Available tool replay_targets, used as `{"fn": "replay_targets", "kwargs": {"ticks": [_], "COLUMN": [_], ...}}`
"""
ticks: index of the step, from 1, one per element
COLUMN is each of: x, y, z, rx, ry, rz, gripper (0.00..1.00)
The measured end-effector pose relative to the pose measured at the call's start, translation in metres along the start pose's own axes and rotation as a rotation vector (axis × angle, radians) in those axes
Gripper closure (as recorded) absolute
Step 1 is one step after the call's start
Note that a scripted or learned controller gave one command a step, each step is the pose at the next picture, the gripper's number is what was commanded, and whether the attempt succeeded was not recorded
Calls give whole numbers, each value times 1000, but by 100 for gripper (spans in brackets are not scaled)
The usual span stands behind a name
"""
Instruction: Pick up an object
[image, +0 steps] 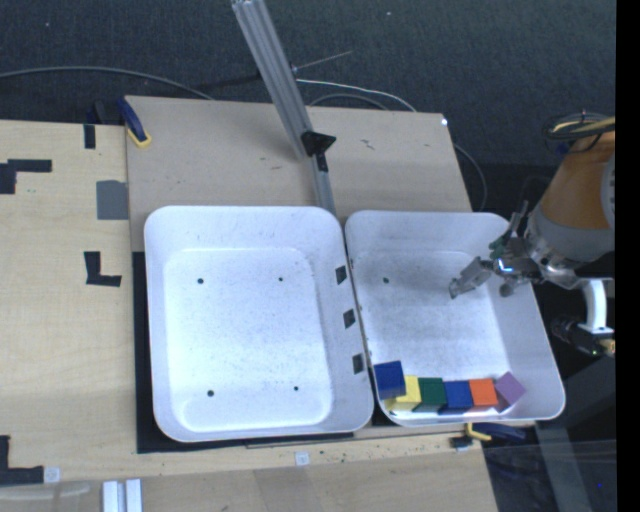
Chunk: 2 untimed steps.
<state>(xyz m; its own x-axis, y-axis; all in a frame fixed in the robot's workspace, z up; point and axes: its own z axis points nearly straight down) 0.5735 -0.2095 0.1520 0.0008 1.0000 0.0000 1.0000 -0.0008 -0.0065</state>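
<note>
Worktop (60, 300): pale wood, with dark tape marks on its left part and a brown board under the two bins.
Left bin (160, 330): shallow, white, speckled, just beside the right bin and joined to it by dark clips along the shared edge.
Metal post (285, 85): a grey bar slanting from the far edge down to the gap between the bins.
Right bin (420, 310): shallow, white, holding a row of blocks along its near wall.
Blocks: a blue block (389, 377) at the left end, stacked on a yellow block (405, 395); then a green block (431, 391), a second blue block (458, 395), an orange block (483, 392) and a purple block (510, 387), each touching its neighbour.
End effector (483, 275): over the right side of the right bin, far of the row, its fingers spread apart and grasping nothing.
Blocks relative to end effector: well apart, nearer the camera and mostly to its left; the orange block lies almost straight nearward of it.
Arm (580, 205): grey with an orange band, reaching in from the right.
</note>
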Motion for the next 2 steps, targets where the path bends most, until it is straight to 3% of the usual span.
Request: {"fn": "replay_targets", "kwargs": {"ticks": [1, 2], "x": [1, 1], "y": [22, 61], "z": [-20, -118], "rx": [-8, -16], "ry": [0, -3], "rz": [-3, -4], "gripper": [0, 0]}}
